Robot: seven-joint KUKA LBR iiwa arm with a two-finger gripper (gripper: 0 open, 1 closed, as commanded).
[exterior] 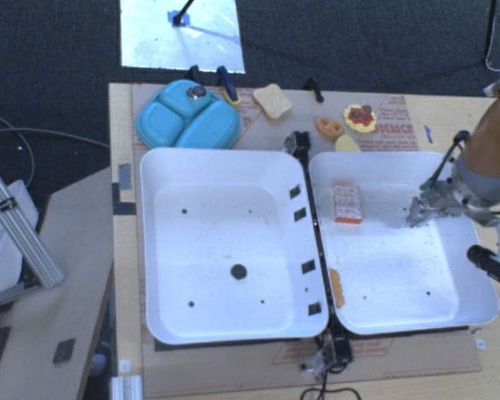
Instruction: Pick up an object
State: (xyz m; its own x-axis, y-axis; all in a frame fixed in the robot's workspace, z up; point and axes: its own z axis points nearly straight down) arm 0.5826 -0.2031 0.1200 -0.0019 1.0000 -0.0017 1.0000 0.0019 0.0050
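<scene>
A small red and white packet (pixel 347 203) lies flat in the right bin (pixel 450 307), near its far left corner. An orange, finger-shaped piece (pixel 336 287) rests against that bin's left wall, closer to the front. A dark round disc (pixel 238 271) sits on the floor of the left bin (pixel 175 307). My gripper (pixel 418 213) hangs low over the right bin's right half, well to the right of the packet, and I see nothing between its fingers.
Behind the bins lie a blue sectioned plate (pixel 188 117), a slice of toast (pixel 272 101), a pretzel (pixel 328 127), a small pizza-like toy (pixel 360 117) and a yellow piece (pixel 347 144). A black divider with clips (pixel 310 232) runs between the bins.
</scene>
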